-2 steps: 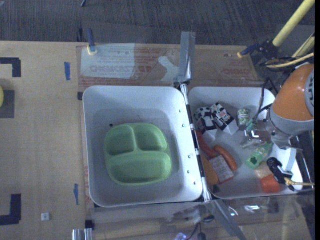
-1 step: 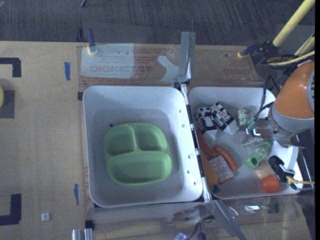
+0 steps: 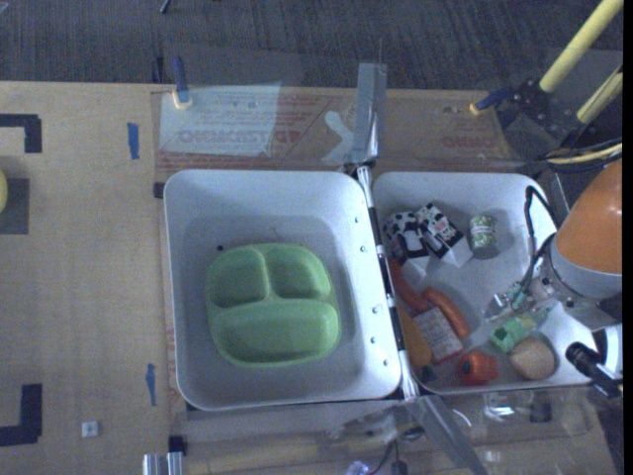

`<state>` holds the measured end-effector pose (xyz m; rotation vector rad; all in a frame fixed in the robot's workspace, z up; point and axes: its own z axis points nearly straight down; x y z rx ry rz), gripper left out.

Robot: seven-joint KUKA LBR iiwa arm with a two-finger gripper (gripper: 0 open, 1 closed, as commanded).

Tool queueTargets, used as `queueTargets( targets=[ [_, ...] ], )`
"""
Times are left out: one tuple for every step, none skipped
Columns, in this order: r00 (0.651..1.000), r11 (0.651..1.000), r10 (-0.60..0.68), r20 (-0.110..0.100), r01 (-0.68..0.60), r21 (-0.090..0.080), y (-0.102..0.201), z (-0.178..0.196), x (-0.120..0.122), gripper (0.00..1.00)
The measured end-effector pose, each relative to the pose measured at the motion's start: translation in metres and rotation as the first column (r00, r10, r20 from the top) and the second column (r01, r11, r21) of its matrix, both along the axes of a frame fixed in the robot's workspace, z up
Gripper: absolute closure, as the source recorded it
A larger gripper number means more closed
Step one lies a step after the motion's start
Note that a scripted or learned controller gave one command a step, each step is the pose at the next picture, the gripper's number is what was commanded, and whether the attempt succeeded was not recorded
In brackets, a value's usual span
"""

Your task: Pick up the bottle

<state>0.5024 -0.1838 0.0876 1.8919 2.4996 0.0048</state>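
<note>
End effector (image 3: 521, 303) hovers near right bin's (image 3: 450, 182) crowded right edge.

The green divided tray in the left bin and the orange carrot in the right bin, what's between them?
In the camera view, between the green divided tray and the orange carrot lie the two bins' adjoining white rims.

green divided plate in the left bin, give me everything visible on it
The green divided plate looks like matte moulded plastic, light green, rounded-rectangular with soft corners. It has three compartments: two smaller ones along the far side and one wide one along the near side, split by raised ridges. It lies flat and right side up on the floor of the left bin, turned slightly askew to the walls, roughly central and apart from all four. All three compartments show bare green. The plate rests apart from everything else in view.
</note>
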Motion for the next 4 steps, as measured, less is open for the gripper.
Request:
queueTargets(
  targets=[
    [0.999, 0.999, -0.04, -0.005, 0.04, 0.001, 0.025, 0.137, -0.022, 1.0],
    [0.778, 0.778, -0.628, -0.005, 0.628, 0.003, 0.031, 0.0, -0.022, 1.0],
    [0.775, 0.775, -0.632, -0.001, 0.632, 0.004, -0.013, -0.001, -0.021, 1.0],
    [0.656, 0.656, -0.755, -0.009, 0.755, 0.0, 0.08, 0.12, -0.023, 1.0]
  ],
)
